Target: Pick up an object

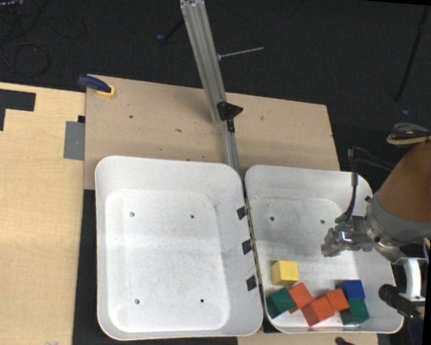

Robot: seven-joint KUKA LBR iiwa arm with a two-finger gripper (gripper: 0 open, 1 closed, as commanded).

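White bins (pixel 171 173) on plywood bench (pixel 160 121); dark floor (pixel 326 50)

Blocks (pixel 316 295) in right bin (pixel 297 191), near front edge.

No legible text, label, brand, number or sign was found — nothing readable on any surface.
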